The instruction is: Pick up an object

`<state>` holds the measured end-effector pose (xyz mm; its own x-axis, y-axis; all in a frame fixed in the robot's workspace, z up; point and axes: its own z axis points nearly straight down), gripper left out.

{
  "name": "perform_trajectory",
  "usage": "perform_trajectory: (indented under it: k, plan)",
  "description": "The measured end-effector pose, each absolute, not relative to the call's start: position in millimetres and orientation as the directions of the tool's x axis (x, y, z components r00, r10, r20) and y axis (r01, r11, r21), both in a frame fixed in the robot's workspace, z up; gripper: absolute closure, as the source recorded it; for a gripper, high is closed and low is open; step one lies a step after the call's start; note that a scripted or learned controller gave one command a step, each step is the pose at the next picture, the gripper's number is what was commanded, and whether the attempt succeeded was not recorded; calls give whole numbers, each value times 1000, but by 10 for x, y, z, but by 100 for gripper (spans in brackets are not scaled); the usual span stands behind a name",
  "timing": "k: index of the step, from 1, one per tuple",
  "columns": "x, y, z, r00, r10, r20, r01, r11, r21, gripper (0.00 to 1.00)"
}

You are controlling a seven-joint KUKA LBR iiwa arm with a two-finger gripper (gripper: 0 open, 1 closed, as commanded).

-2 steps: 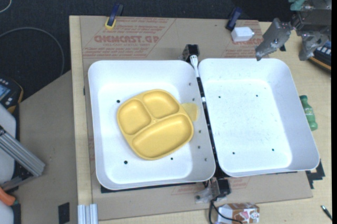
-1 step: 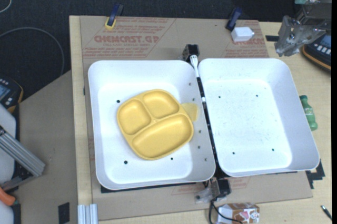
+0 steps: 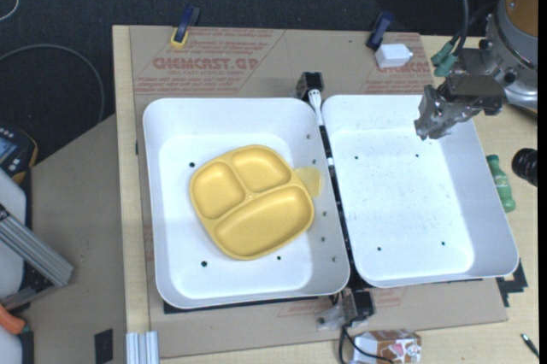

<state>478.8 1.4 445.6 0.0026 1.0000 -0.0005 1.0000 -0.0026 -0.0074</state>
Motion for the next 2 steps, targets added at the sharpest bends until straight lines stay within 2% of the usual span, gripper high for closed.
perform_trajectory:
  k: [1, 2]
  plan:
    - [4786, 621, 3671, -6, 1000, 0, 1000, 6, -10, 100]
    - [4795, 714, 3900, -1, 1000, 0, 1000, 1, 3, 100]
